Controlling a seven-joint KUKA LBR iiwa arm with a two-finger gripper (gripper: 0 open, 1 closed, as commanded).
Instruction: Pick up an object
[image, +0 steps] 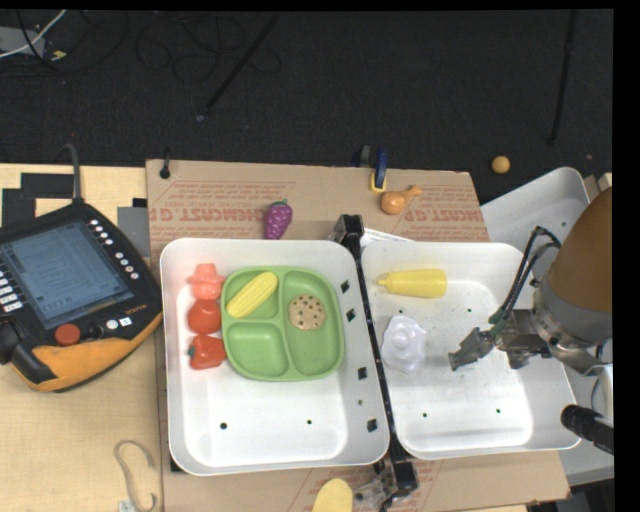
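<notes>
My gripper (470, 352) hangs over the right bin (470, 430), in its right half, with dark fingers pointing left and down. Nothing sits between the fingers. A clear crumpled plastic object (404, 342) lies to the left of the fingertips, a short gap away. A yellow bottle-shaped toy (412, 283) lies on its side near the bin's back wall. The left bin (260, 425) holds a green divided plate (262, 355) bearing a corn cob (249, 293) and a cookie (306, 313), with red toys (204, 318) beside the plate.
A teach pendant (70, 290) lies on the bench at left. Behind the bins on the cardboard lie purple grapes (277, 219) and an orange pear-shaped toy (397, 200). A yellow object (333, 494) rests at the front edge. A divider (368, 340) separates the bins.
</notes>
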